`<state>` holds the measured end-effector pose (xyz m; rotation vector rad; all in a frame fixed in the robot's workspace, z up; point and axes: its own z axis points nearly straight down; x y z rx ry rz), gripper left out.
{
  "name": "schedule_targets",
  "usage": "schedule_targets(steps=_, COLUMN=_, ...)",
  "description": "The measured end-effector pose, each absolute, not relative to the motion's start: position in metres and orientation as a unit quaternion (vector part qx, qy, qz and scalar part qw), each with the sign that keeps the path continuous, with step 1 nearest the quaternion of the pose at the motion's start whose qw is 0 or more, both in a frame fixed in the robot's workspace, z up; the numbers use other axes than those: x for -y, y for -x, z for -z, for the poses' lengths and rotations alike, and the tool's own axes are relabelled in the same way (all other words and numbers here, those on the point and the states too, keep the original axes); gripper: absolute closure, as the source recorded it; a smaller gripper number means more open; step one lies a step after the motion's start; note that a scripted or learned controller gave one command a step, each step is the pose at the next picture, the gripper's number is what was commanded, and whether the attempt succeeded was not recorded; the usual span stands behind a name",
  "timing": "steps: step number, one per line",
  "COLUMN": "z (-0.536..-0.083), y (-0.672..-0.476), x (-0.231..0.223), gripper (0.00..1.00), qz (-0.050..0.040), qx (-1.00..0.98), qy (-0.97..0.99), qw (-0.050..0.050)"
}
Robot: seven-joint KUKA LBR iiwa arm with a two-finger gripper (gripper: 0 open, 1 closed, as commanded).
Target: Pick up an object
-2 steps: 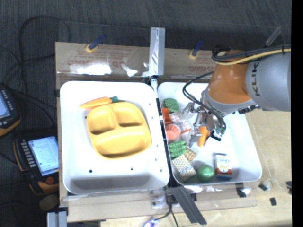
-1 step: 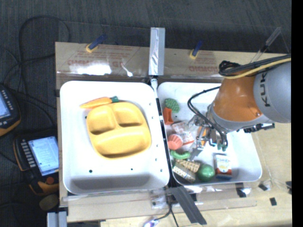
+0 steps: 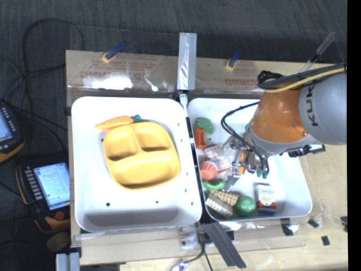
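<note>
My gripper (image 3: 249,164) hangs low over the middle of the right bin (image 3: 293,180), below the orange wrist band. Just to its left lies a heap of small items: a clear plastic packet (image 3: 215,151), a red-orange piece (image 3: 208,169) and a green piece (image 3: 214,183). A small carton (image 3: 265,199) sits right below the gripper. A green ball (image 3: 245,206) and a waffle-like block (image 3: 220,201) lie near the bin's front wall. I see nothing clearly held.
A green knobbly item (image 3: 205,124) and an orange stick (image 3: 199,137) lie at the right bin's far left. The left bin (image 3: 84,196) holds a yellow divided tray (image 3: 141,154) and a carrot (image 3: 115,121). Black cables (image 3: 237,117) loop beside the wrist.
</note>
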<state>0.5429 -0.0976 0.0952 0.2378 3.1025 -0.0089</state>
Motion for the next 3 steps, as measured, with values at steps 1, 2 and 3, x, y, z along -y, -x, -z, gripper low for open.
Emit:
schedule_targets(steps=1, z=-0.108, y=-0.548, x=0.098, gripper=1.0, qz=0.0043, qx=-0.997, qy=-0.076, qw=0.023)
schedule_targets(steps=2, z=-0.202, y=-0.604, x=0.098, gripper=1.0, qz=0.0005, qx=-0.982, qy=-0.191, qw=0.001)
schedule_targets(steps=3, z=-0.141, y=-0.484, x=0.097, gripper=1.0, qz=0.0001, qx=-1.0, qy=-0.01, qw=-0.002)
